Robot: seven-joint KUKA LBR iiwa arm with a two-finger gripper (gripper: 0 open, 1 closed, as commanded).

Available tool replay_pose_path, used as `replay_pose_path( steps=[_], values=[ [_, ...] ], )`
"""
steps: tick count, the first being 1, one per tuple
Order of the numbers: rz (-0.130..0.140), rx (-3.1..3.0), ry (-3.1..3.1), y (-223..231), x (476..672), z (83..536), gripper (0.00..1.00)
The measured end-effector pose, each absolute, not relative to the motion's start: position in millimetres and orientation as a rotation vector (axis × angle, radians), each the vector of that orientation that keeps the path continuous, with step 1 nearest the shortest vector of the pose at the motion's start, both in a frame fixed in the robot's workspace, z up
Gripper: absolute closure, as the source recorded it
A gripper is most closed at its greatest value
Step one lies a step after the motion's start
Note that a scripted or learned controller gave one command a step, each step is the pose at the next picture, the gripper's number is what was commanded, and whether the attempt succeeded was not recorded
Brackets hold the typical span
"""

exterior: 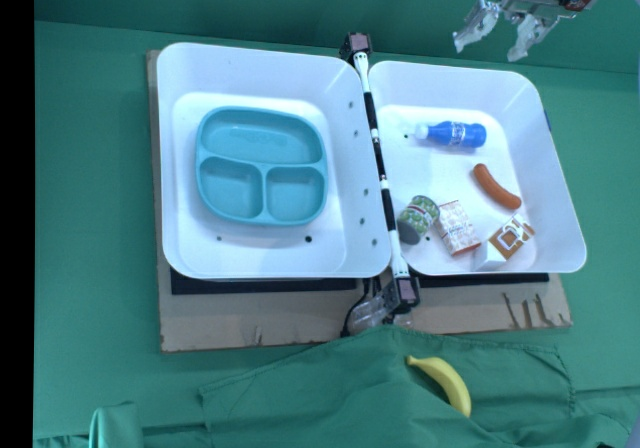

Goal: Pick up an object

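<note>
My gripper point(497, 34) hangs high at the top right, above the far edge of the right bin point(545, 126), with its fingers spread open and nothing between them. In that bin lie a blue bottle with a white cap point(452, 134), a brown sausage point(497, 186), a small green can point(417, 217) on its side, a red and white carton point(458, 227) and an orange and white box point(508, 239). All of these lie below and in front of the gripper, apart from it.
The left bin point(190, 76) holds a teal divided plate point(263, 165). A black and white divider bar point(376, 161) runs between the bins. A yellow banana point(443, 382) lies on the green cloth point(330, 396) in front of the bench. Cardboard point(240, 321) sits under both bins.
</note>
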State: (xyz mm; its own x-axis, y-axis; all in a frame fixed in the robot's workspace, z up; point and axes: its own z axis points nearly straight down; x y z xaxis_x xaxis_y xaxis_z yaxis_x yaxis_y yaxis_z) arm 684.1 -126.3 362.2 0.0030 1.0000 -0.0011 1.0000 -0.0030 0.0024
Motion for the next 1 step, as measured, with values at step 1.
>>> replay_pose_path(
  steps=[1],
  values=[
    [0.001, 2.223, 2.216, -126.3, 684.1, 362.2, 0.00]
  ],
)
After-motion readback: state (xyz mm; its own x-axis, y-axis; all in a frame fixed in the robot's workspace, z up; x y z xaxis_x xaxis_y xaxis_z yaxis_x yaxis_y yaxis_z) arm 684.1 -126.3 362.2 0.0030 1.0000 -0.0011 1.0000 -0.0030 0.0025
